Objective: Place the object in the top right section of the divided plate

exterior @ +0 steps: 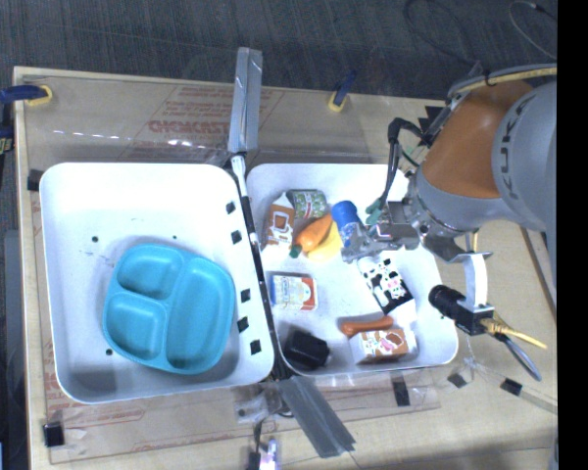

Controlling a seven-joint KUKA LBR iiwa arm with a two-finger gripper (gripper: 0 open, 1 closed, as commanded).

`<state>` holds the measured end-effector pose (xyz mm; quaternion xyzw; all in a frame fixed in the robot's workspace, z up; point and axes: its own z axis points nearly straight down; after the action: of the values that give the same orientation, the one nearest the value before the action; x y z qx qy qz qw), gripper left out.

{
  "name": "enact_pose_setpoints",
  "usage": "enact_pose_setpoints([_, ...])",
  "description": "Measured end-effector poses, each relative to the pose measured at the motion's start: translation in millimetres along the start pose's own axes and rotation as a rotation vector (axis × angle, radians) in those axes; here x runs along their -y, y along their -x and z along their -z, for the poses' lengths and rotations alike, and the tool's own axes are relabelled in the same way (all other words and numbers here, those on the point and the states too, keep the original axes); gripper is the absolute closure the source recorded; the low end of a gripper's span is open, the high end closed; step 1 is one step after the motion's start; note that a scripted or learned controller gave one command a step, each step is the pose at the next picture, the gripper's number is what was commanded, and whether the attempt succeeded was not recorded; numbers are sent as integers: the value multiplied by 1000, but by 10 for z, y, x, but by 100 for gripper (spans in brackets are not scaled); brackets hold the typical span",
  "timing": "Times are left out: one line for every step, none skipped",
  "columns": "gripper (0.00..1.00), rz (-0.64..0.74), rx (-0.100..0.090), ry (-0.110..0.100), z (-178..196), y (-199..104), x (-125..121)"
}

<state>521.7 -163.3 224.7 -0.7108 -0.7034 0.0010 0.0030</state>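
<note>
Claw low over right bin centre, grip state unreadable | step: picking | next: lift item, carry to blue divided plate, left bin.

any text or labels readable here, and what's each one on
Red print on the bench surface behind the bins: mirrored and blurred, not readable.
Small carton in the right bin: printed label, too small to read.
Packet near the right bin's front edge: label too blurred to read.
Green packet at the back of the right bin: print not legible.
Blue divided plate: no text.
</note>
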Motion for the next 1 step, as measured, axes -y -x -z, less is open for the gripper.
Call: enact_pose_setpoints([100, 55, 3, 5, 715, -221, 398])
